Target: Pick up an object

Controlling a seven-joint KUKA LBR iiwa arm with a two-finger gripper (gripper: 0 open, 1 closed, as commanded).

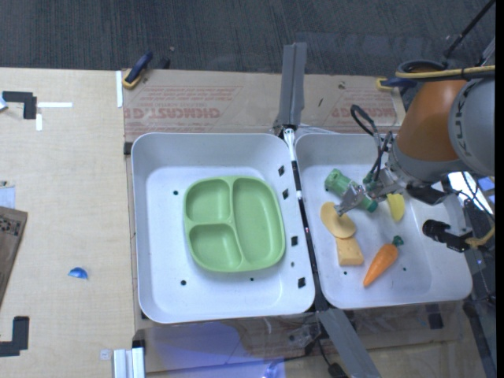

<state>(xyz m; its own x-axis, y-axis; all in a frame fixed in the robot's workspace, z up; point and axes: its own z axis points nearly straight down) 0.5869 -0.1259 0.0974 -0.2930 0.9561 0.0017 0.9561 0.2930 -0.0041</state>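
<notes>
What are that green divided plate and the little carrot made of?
The green divided plate looks like moulded plastic: uniform colour, soft sheen, rounded compartment walls. The carrot seems a plastic or rubber toy, evenly orange and smooth, though that's less certain.

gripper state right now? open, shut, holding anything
gripper: low in the right bin, beside the green object; open or shut cannot be told.

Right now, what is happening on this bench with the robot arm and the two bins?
The grey and orange arm reaches into the right bin from the right. Its claw is low among the toy foods there, just above a round yellow slice and beside a green piece. I cannot tell whether it holds anything. A yellow block, a carrot and a small yellow piece lie close by. The left bin holds a green divided plate.
</notes>
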